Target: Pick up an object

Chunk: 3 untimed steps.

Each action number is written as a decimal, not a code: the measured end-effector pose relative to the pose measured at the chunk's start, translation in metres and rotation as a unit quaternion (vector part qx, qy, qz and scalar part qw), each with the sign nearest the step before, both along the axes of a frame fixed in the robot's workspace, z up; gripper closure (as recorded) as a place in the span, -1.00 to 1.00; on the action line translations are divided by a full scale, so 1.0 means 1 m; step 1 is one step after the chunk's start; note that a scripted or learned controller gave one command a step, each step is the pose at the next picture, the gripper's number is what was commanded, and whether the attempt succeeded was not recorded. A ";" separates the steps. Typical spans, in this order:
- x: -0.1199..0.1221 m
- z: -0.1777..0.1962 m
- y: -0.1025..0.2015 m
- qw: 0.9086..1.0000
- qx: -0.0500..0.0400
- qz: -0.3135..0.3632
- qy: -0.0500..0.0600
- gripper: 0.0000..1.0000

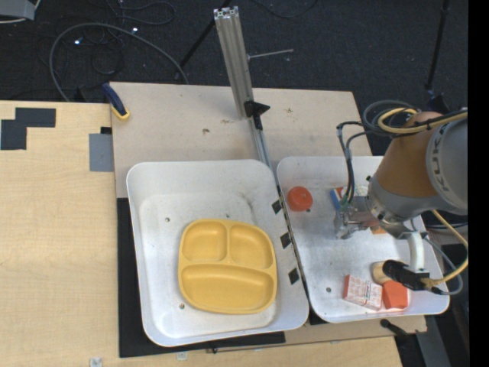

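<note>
Hovering over the right shallow white bin (321,297), the grey two-finger gripper (348,224) nears a round orange object (299,199); finger state unclear.

The arm (428,159) entered from the right edge of the frame, at mid-height. Its grey body sat hard against that edge, and the broad orange band (405,167) above the wrist bulged leftward just below it, taking up much of the right-centre of the picture. Below the band the wrist narrowed to a grey collar angled down and to the left. The gripper (353,224) hung at the end of it, low and pointing downward, right of the frame's centre. Its metal parts appeared small and cluttered with cabling, so the set of its tips could not be made out.
</note>
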<state>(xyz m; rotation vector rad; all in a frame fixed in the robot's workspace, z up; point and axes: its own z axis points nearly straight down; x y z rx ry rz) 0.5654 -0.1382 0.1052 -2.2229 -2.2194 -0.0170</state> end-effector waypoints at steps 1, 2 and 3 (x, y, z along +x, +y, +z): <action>0.001 0.063 0.001 1.000 -0.004 0.001 0.003 1.00; 0.002 0.100 0.000 1.000 -0.004 0.002 0.003 1.00; -0.001 0.093 0.057 1.000 -0.003 0.003 0.006 1.00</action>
